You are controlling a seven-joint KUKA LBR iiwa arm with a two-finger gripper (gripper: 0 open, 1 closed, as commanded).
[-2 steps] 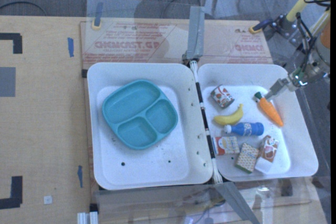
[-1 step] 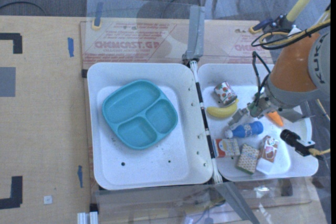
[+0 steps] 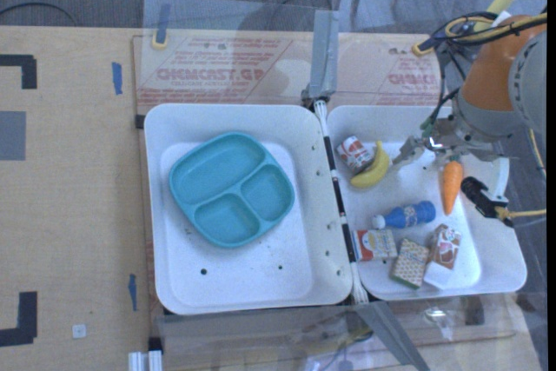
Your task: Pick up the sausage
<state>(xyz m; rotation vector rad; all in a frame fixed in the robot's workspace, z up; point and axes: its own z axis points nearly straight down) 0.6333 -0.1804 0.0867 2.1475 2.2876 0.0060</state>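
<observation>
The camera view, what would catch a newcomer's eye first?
Probably the turquoise divided plate, alone in the left bin. Next, the cluster in the right bin: a banana, an orange carrot and a blue bottle, with the arm's orange band above them.

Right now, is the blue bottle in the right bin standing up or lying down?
Lying down. The blue bottle rests on its side on the right bin floor, its long axis running across the bin, white cap end toward the left.

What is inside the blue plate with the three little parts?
Nothing that I can see. The blue plate sits in the left bin, and its three compartments look bare. Whatever lies under the plate is hidden.
</observation>
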